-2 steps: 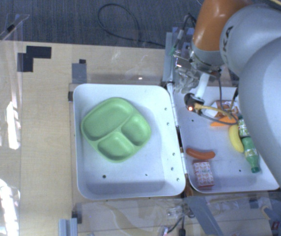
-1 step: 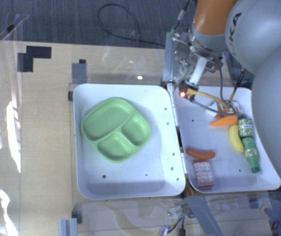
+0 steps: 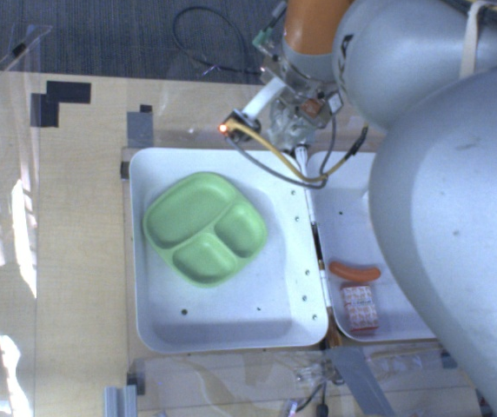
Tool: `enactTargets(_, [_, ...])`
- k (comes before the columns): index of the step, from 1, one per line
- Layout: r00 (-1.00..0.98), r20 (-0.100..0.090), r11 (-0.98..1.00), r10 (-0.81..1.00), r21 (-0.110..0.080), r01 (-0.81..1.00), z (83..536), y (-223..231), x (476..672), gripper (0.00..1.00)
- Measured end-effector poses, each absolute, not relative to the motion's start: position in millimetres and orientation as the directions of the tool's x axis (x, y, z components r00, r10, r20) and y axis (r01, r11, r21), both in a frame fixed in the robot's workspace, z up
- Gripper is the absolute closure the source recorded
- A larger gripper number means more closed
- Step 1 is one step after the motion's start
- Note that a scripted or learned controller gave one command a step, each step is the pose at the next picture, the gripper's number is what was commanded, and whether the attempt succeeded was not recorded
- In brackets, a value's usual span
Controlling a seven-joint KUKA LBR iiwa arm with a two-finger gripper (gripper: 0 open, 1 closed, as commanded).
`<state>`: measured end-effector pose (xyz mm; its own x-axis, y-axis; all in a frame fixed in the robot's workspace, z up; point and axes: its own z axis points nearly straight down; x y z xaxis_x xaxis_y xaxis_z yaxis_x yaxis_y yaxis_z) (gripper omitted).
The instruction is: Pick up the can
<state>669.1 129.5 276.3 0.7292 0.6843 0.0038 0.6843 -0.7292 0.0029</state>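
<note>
Nearest the camera, the right bin [image 3: 353,324] holds a small can [image 3: 360,308] lying on its side with a red-and-white patterned label, close to the bin's front wall. Just behind it lies a toy hot dog [image 3: 355,273], orange-red, crosswise; the two sit near each other but apart. Much of this bin is covered by the grey bulk of the arm [image 3: 440,189].

Left bin [image 3: 222,333]: a green divided plate [image 3: 205,228] with three compartments, sitting toward the back left, flat on the floor of the bin.

Farther back, the gripper [image 3: 290,133] hangs over the rear edge of the bench near the dividing wall between the bins, well apart from the can. Whether it is spread or closed cannot be told; wrist hardware hides it. A yellow cable [image 3: 270,155] loops below the wrist, and a small red light [image 3: 223,129] glows on its left side. The orange band [image 3: 318,11] sits above.
</note>
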Motion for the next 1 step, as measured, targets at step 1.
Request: enactTargets(1, [0.876,0.005,-0.876,0.482,0.000,0.482,239.9,184.6,607.7,1.00])
